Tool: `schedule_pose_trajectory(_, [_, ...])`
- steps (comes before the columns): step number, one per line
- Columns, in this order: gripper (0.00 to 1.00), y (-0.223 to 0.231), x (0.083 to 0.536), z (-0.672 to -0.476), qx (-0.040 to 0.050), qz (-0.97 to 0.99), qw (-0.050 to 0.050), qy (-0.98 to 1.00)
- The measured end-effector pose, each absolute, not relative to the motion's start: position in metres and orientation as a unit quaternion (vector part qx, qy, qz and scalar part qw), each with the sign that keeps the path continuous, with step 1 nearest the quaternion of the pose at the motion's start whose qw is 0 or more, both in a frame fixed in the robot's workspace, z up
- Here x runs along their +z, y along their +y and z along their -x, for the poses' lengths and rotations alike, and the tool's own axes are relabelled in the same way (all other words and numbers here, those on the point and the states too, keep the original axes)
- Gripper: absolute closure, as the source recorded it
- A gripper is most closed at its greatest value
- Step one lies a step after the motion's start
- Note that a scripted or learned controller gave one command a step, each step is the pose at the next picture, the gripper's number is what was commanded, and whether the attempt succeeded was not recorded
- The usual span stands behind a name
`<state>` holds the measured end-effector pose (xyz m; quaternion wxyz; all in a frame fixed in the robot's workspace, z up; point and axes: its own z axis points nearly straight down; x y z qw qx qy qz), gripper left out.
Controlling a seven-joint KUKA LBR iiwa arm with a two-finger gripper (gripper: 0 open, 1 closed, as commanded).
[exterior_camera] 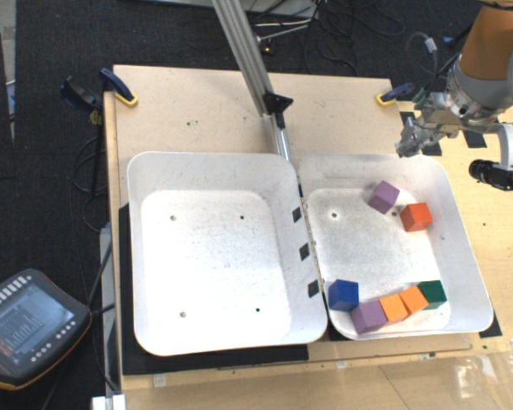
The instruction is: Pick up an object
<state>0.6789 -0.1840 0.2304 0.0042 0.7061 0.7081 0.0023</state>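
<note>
Four cubes (386, 304) line right bin's (462, 254) near edge; tool (410, 146) perhaps empty.

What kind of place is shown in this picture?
Probably a robotics lab: a robot arm reaches over a bench with two white bins, coloured blocks, and a teach pendant beside it.

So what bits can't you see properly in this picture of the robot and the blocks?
1. The gripper is small and blurry in the camera view, above the right bin's far rim.
2. The arm is cut off by the top and right edges.
3. The orange block in the near row sits pressed between the purple block and green block, hiding their touching sides.
4. The handheld screen is too small to read.
</note>
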Motion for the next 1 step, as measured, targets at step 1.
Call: schedule_pose_trajectory(1, [1.0,-0.1329,0.2365,-0.6657,0.0008,-0.705,0.0,0.71])
